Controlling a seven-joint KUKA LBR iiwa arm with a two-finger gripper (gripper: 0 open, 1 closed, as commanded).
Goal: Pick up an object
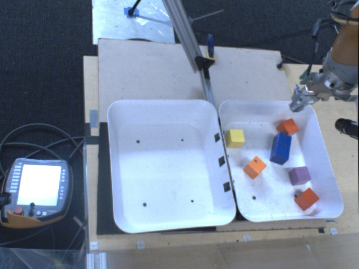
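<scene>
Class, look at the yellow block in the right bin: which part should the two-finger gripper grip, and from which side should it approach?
Come straight down from above onto the yellow block and close on two opposite flat side faces. It is a small cube lying apart from the other blocks, though close to the right bin's left wall, so the faces toward and away from the camera probably give the fingers most room.

blocks in right bin [330, 167] | yellow [235, 138] | blue, possibly upright [280, 148]

A: What sort of place?
B: Robotics lab. Teach pendant [35, 192] w/ cables by bench's left edge, metal pole [182, 27] over far edge, grey arm [342, 55] at right corner.
</scene>
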